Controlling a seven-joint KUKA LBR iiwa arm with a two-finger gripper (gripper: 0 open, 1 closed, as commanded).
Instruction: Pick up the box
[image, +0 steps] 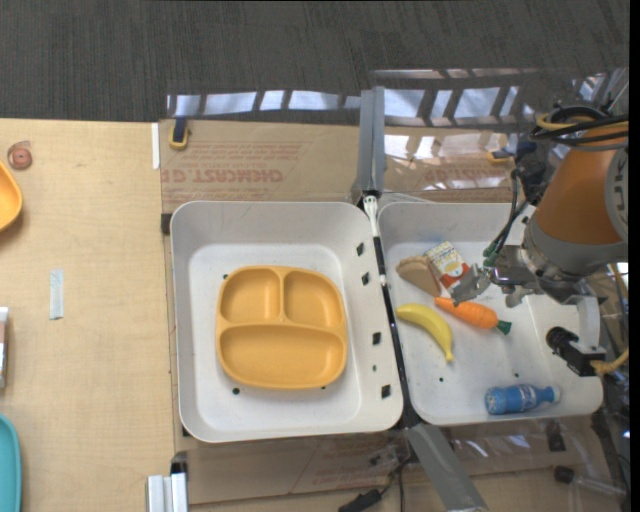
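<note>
The box (445, 261) is a small white carton with orange and blue print. It lies near the back of the right bin (570, 395), leaning against a brown bread-like piece (417, 273). My gripper (470, 288) hangs just right of and in front of the box, above the thick end of an orange carrot (472, 314). Nothing shows as held in it. The arm's orange band and grey wrist cover the bin's right side.
A yellow banana (428, 326) lies left of the carrot, and a blue bottle (518, 399) lies near the right bin's front edge. The left bin (190, 330) holds a yellow divided plate (283, 327). A ridge (378, 300) separates the bins.
</note>
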